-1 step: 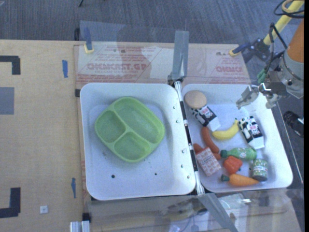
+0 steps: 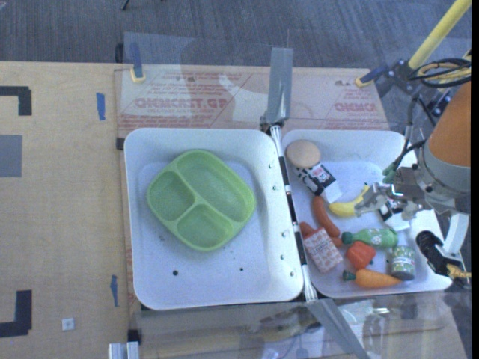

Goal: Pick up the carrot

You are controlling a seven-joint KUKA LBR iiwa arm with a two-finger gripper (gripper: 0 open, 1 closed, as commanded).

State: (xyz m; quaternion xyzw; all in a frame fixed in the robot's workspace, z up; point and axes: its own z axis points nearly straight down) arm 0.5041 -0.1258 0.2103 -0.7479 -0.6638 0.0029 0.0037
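Observation:
The carrot (image 2: 376, 279) is orange with a dark green stub at its left end. It lies flat along the front wall of the right bin (image 2: 340, 142), pointing right. My gripper (image 2: 383, 202) hangs over the right part of that bin, well behind the carrot, just right of a yellow banana (image 2: 344, 207). Its fingers look open with nothing between them. A green bottle (image 2: 372, 237) and a red pepper (image 2: 360, 254) lie between the gripper and the carrot.
A green can (image 2: 402, 262) stands right beside the carrot's tip. A red sausage (image 2: 325, 216), a sauce packet (image 2: 322, 250), a small black-and-white carton (image 2: 318, 178) and a bun (image 2: 303, 153) fill the bin's left side. The left bin (image 2: 142, 275) holds a green divided plate (image 2: 200, 199).

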